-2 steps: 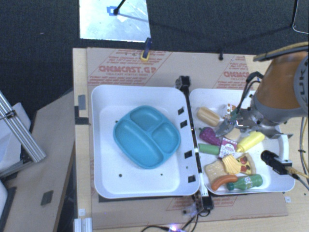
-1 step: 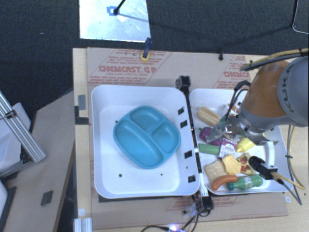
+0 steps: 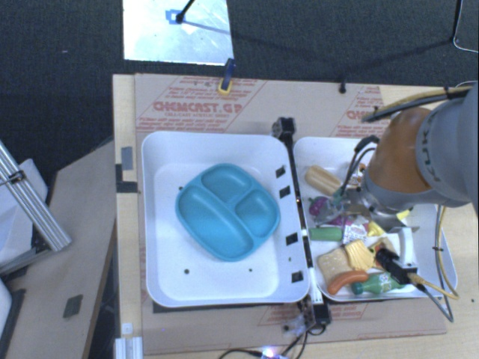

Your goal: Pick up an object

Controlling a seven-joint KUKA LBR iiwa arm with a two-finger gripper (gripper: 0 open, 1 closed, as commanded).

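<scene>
Grey arm (image 3: 426, 155) hangs over the right bin (image 3: 314, 149) (toy food); whether its fingers grip, I cannot tell

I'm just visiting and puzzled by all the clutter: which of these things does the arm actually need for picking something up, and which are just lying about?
Part of the job:
- gripper, over the right bin
- toy foods there: tan roll, green piece, orange sausage

Just lying about:
- blue divided plate in the left bin
- yellow clip
</scene>
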